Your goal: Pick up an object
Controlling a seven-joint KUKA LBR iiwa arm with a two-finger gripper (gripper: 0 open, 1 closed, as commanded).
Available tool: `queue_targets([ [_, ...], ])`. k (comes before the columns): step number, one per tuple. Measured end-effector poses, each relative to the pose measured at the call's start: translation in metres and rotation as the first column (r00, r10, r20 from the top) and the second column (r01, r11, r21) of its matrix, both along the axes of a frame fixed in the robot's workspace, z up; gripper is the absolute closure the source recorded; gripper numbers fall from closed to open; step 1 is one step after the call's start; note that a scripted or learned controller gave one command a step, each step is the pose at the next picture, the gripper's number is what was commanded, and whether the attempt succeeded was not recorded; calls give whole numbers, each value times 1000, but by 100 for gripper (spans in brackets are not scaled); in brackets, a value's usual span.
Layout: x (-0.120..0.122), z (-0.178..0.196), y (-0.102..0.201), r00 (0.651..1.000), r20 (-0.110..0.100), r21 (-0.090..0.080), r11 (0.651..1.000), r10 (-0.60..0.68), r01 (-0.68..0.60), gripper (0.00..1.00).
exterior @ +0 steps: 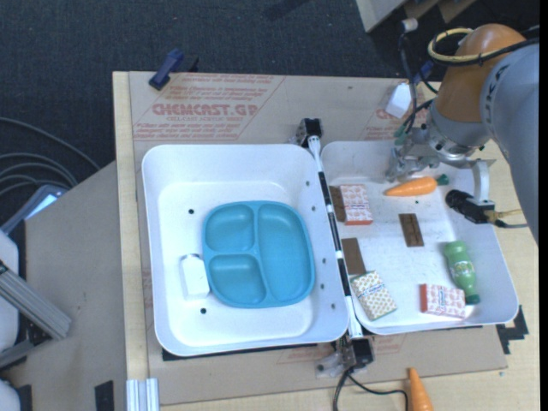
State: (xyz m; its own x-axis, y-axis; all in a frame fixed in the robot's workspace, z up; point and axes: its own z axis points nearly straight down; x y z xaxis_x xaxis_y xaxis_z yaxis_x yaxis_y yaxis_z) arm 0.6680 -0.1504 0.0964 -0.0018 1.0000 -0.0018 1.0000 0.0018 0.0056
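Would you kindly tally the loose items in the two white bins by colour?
Blue: 1, the sectioned plastic plate
White: 1, small block
Orange: 1, toy carrot
Green: 1, bottle
Brown: 2, flat bars
Red-and-white: 3, packets
Total: 9

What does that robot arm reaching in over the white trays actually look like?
The arm is a thick, rounded grey tube with a glossy orange band above the wrist. A yellowish cable loops over the band, and thin dark wires run down beside it. Below sits a smaller silver-grey metal gripper.
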Motion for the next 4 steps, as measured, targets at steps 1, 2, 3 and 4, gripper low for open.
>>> queue_targets([
  [1, 0, 0, 0, 1000, -1, 0, 1000, 0, 0, 0],
  [2, -38, -12, -22, 1000, -8, 2, 1000, -3, 3, 0],
  [3, -37, -1, -22, 1000, -6, 2, 1000, -3, 3, 100],
  [4, -1, 89, 66, 1000, -4, 3, 1000, -1, 1, 100],
])
